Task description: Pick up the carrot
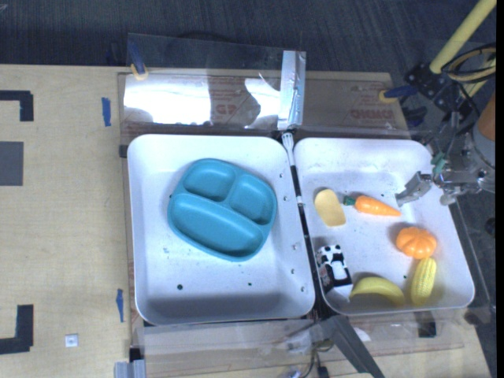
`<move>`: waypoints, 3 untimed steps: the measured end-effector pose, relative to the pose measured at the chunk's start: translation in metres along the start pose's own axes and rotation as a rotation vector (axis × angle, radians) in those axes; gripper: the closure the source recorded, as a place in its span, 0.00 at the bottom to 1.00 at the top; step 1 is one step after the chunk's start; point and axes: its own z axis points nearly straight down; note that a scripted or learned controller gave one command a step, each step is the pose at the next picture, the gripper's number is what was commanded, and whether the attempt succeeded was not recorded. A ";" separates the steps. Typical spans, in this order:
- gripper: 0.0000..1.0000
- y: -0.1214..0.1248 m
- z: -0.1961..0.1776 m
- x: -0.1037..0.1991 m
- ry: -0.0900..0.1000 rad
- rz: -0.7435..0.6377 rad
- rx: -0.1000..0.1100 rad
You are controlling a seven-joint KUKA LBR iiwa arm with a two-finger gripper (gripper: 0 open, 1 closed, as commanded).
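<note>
The carrot, orange with a small green top pointing left, lies flat in the upper middle of the right bin. My gripper hangs at that bin's right rim, just right of the carrot's tip and slightly above it. Its fingers stand open with nothing between them. The carrot is apart from the gripper.
In the right bin also lie a pale yellow piece left of the carrot, an orange pumpkin, a corn cob, a banana and a black-and-white toy. A blue divided plate sits in the left bin.
</note>
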 end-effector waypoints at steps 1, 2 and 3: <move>0.00 -0.021 0.071 -0.009 0.000 -0.015 0.004; 0.00 0.036 0.120 0.015 -0.004 -0.108 -0.008; 1.00 0.038 0.108 0.015 -0.006 -0.108 -0.014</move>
